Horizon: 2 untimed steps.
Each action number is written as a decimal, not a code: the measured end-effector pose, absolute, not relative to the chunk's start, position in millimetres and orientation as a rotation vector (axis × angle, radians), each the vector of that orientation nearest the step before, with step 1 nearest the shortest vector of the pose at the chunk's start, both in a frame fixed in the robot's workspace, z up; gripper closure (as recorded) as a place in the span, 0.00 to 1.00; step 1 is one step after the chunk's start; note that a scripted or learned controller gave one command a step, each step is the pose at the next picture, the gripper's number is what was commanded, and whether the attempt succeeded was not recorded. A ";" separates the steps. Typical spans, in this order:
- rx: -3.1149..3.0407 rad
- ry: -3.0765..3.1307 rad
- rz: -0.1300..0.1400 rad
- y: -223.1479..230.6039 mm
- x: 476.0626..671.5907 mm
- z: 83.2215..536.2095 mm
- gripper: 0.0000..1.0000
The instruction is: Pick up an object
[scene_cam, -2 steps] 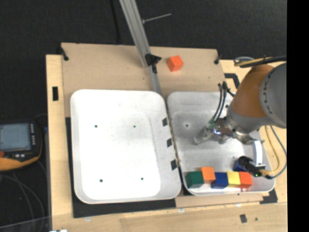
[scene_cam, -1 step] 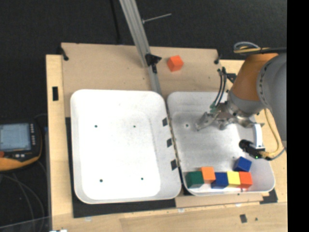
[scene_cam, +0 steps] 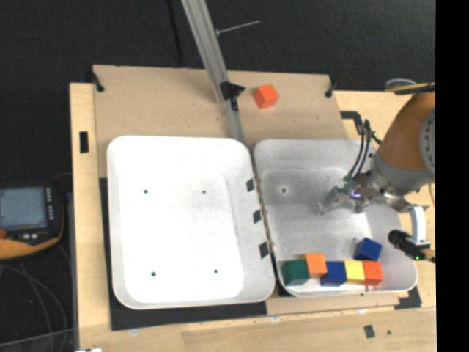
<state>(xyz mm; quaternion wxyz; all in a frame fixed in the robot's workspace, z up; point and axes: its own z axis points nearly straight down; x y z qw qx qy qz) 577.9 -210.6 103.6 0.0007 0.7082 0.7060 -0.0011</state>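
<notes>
Two white bins sit side by side on the surface (scene_cam: 293, 79). Right bin (scene_cam: 293, 160) has a row of blocks along its near edge: green block (scene_cam: 295, 271), orange block (scene_cam: 316, 263), blue block (scene_cam: 334, 272), yellow block (scene_cam: 355, 270) and another orange-red block (scene_cam: 373, 271), plus a darker blue block (scene_cam: 368, 249) just behind them. Gripper (scene_cam: 344, 199) hovers over the bin's middle, well apart from the blocks. Fingers look spread, nothing between them. One stray orange cube (scene_cam: 265, 96) sits behind the bins. Left bin (scene_cam: 117, 196) is next door.
</notes>
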 end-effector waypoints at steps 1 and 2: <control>2.214 2.224 0.006 -127.8 617.2 151.1 0.00; 2.222 2.218 0.001 -157.6 594.5 97.3 0.00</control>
